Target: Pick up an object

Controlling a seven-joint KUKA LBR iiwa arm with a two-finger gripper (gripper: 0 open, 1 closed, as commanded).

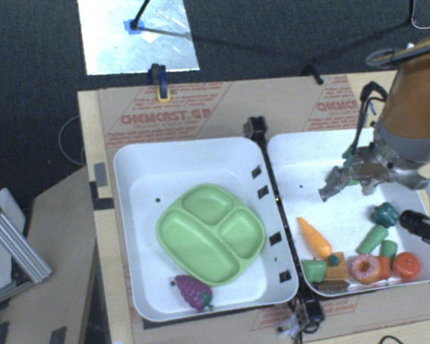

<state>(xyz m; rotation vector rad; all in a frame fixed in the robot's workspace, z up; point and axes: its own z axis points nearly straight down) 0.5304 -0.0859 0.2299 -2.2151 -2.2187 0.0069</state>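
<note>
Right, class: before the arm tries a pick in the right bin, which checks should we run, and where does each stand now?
1. Gripper above right bin: ok.
2. Nothing between its fingers: ok.
3. Toys within that bin: ok, carrot, doughnut and tomato crowd the near edge.
4. Gripper directly over a toy: not ok, it hangs over bare floor.
5. Carrot free of neighbours: cannot tell.

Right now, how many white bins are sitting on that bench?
2. The left bin holds a green divided plate and a bunch of purple grapes. The right bin beside it holds the toy food pile.
</note>
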